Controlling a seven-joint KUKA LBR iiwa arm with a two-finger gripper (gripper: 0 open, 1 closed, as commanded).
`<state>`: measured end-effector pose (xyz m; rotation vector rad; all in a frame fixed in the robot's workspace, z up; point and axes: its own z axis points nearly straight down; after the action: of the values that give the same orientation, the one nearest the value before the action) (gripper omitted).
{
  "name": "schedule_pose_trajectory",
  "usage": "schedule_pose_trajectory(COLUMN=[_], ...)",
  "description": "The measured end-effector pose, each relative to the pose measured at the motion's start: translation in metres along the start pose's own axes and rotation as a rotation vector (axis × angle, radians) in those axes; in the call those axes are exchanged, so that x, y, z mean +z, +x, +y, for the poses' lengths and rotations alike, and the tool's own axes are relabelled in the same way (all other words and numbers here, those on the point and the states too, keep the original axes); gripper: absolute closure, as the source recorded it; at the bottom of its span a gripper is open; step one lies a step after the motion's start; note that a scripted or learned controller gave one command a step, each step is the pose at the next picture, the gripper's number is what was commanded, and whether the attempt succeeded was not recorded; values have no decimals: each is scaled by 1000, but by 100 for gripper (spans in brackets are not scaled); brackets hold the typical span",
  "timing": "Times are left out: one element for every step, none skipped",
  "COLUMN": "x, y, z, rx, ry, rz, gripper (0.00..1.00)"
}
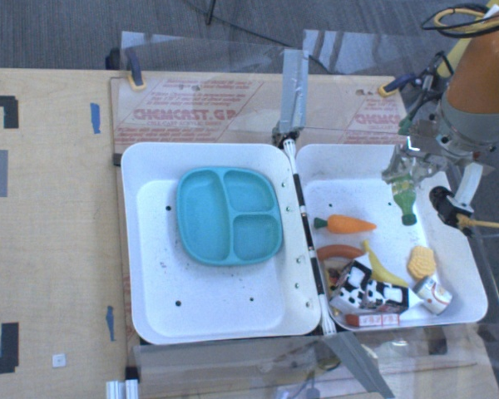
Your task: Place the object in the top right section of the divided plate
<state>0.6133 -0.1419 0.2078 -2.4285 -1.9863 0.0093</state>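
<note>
Desk (50, 223): light wood, carrying two white bins side by side.

Left bin (224, 306): shallow, white, holding a plate.

Right bin (349, 198): shallow, white, holding the loose items.

Arm (478, 73): grey with an orange band, reaching in from the right over the right bin's far right corner.

Plate (229, 215): teal, divided into three sections, one large at left and two smaller at right; lies flat in the upper middle of the left bin.

Pincer (405, 181): pointing down over the upper right part of the right bin, clenched on a green item (407, 202) that hangs between its fingers, above the bin floor; what the item is cannot be told.

Cow-patterned item (370, 291): black and white, at the near edge of the right bin.

Carrot (349, 224): orange, lying level near the bin's left wall.

Banana (381, 266): yellow, aslant, touching the cow-patterned item.

Red sausage-like piece (337, 252): below the carrot.

Yellow knobbly piece (422, 262): right of the banana.

Small can (434, 293): white, tipped, near the right near corner.
</note>
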Motion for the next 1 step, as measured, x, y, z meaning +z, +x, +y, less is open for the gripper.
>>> schedule_pose_trajectory(x=[17], y=[56], z=[-19], rx=[-90], ry=[4], rz=[1], gripper=[100])
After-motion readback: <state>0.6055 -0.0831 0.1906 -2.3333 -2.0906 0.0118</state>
